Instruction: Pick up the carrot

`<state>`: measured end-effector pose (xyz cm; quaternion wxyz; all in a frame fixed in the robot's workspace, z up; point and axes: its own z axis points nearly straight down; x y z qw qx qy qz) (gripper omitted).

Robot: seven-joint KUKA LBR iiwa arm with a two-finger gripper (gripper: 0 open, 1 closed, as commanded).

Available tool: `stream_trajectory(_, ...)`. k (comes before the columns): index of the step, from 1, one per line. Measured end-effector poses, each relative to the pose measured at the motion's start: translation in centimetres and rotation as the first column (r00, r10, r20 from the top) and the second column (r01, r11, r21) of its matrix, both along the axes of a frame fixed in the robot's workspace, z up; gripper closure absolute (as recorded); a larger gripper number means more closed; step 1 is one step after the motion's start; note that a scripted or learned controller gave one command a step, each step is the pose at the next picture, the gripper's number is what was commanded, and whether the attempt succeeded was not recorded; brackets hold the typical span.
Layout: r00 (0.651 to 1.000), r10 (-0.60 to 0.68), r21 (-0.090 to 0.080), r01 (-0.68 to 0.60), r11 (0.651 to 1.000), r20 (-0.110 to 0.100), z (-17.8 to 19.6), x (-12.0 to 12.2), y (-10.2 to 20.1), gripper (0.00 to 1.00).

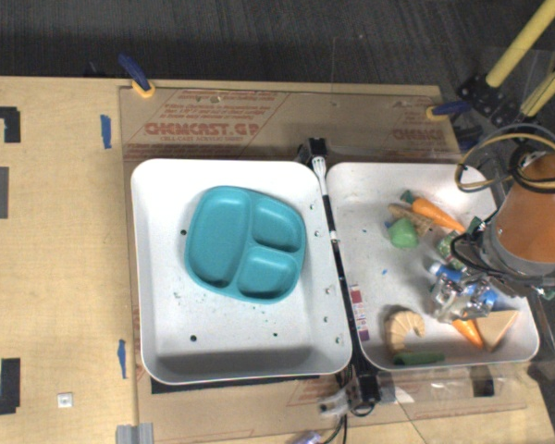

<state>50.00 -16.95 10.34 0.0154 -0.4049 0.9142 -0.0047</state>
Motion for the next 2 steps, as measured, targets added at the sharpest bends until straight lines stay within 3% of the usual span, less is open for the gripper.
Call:
stream_trajectory(1,1.000,0.000,0.001,0.000,1.000,-0.002,-0.1,-0.1,0.0,0.00)
stream_trajectory(2,0.948,0.319,-0.008,-0.319,0.948,-0.013,-1.3,-0.8,-0.1,0.00)
